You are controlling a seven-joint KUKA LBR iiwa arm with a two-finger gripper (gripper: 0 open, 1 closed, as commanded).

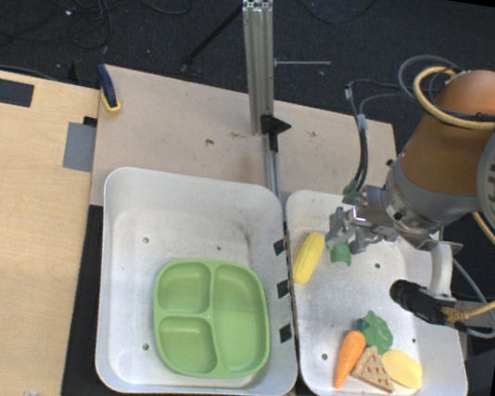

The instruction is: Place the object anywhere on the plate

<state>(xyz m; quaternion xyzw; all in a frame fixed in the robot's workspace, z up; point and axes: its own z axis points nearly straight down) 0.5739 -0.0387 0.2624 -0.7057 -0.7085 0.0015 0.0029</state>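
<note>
1. Grey and orange, the arm is seen reaching in, its pincer (344, 241) poised low over the right bin (442, 385); whether it is wide or narrow cannot be told.
2. Yellow corn (308, 256) is spotted just beside it.
3. Carrot (348, 358), cracker (375, 371) and lemon slice (401, 368) are clustered near the front.
4. Green plate (209, 318) is found in the left bin (132, 211).
</note>
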